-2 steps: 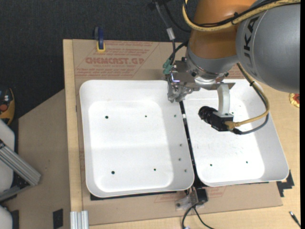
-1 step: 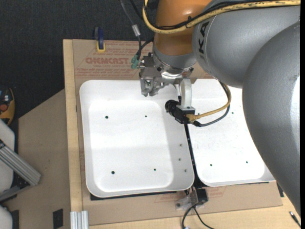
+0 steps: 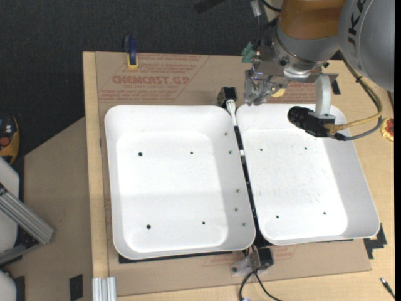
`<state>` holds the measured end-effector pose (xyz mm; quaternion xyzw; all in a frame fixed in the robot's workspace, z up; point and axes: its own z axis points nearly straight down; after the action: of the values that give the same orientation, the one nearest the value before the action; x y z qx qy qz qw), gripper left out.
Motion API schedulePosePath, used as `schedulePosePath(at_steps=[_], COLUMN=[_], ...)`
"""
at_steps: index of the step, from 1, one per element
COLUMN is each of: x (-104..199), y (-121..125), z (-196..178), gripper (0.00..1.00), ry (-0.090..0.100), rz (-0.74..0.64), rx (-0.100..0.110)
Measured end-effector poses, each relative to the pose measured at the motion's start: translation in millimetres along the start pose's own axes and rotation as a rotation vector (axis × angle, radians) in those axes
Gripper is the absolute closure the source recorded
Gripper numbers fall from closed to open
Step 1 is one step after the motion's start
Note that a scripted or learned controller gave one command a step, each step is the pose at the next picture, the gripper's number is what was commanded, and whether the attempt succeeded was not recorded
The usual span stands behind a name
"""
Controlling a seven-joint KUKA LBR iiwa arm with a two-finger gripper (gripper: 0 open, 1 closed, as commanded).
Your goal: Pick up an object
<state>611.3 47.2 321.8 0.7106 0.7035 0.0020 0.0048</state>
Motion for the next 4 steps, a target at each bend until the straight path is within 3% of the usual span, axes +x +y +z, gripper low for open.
schedulePosePath(at_steps=[1, 3, 4], x=[48, -3, 2], y=[27, -3, -23], z=[77, 11, -5], gripper=[1.00, 1.00, 1.00], ry=[0.004, 0.003, 0.005], rz=[-0.013, -0.008, -0.011], rx=[0.017, 0.005, 0.009])
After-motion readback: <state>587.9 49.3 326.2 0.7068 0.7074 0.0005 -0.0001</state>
